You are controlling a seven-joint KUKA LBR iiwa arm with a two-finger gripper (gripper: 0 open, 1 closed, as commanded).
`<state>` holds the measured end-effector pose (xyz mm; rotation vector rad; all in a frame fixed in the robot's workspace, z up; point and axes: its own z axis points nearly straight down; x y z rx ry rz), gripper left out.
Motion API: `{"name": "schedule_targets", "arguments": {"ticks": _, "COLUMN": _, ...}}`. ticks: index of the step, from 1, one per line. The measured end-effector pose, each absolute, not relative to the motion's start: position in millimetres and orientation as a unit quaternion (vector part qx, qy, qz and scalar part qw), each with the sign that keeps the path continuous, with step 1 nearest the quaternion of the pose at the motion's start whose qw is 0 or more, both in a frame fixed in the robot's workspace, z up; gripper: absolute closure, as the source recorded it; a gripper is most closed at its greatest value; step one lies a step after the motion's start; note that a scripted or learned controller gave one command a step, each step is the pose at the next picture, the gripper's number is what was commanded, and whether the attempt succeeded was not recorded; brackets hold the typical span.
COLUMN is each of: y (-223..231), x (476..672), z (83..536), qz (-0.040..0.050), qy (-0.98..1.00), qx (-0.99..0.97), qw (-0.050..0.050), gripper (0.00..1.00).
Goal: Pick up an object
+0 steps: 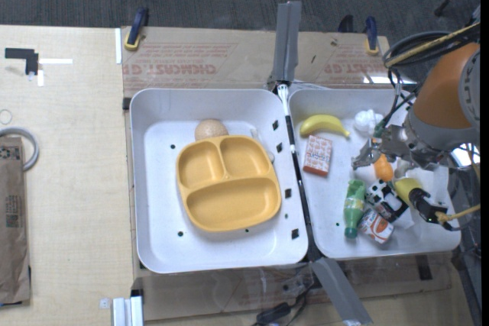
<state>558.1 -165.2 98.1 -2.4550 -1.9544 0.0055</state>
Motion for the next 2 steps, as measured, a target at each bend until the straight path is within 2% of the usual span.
{"name": "schedule_targets", "arguments": {"ticks": 1, "y": -166, "x": 557.8, "z": 106, "qz": 0.0027, "qy": -0.622, "qx": -0.783, "qw": 0.002, "gripper": 1.00}}
{"name": "schedule_targets", "arguments": {"ticks": 2, "y": -110, "x": 566.5, "z": 217, "qz": 0.0026, "qy": -0.560, "qx": -0.828, "qw": 0.001, "gripper": 1.00}}
